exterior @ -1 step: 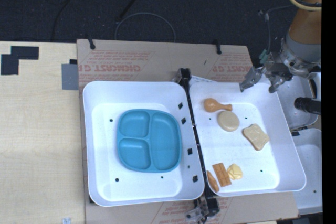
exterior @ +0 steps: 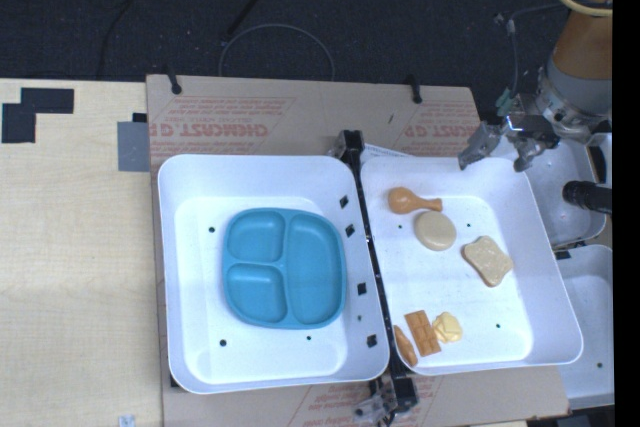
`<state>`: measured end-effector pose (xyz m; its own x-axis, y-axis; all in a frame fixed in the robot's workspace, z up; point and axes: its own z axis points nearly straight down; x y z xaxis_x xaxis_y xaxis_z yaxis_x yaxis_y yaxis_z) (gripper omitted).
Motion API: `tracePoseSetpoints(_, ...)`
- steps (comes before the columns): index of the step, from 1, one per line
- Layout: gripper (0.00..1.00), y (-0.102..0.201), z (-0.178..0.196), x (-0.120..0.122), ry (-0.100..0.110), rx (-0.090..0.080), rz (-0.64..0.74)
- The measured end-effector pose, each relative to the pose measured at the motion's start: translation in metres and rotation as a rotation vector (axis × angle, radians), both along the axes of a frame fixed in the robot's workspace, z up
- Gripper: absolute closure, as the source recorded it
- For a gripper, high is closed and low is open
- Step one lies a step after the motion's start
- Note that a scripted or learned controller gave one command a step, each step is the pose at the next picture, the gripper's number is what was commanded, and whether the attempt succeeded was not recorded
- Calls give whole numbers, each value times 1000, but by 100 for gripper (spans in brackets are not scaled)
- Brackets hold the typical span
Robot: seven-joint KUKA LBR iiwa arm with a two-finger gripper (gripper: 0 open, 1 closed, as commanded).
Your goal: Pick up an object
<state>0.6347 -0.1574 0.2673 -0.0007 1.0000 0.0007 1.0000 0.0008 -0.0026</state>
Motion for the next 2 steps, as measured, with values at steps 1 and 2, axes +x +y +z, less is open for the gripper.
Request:
tracePoseSetpoints(1, 0, -7, -60, -1, 4, 0, 0)
tracePoseSetpoints(2, 0, -4, -123, -4, 4, 1, -1)
